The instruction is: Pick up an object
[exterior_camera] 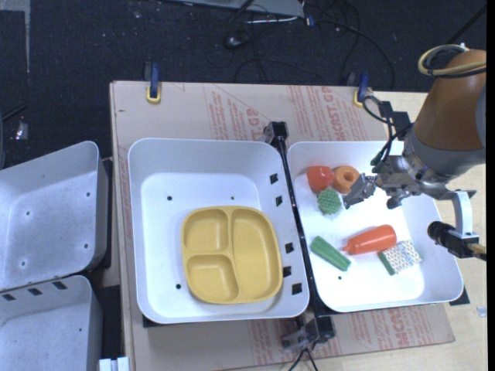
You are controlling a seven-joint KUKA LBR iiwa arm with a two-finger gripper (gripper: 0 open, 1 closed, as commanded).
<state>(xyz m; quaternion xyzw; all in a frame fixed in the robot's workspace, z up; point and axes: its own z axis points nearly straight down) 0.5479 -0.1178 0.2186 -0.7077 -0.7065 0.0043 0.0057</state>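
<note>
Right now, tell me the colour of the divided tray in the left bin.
The divided tray is yellow, seen best in the camera view.

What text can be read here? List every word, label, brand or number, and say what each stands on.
Red printed lettering on the brown board under the bins, repeated near its far and near edges: too blurred and turned to read.
Yellow divided tray: no text.
Patterned sponge: a printed pattern, no readable words.
Nothing else carries legible writing.
</note>
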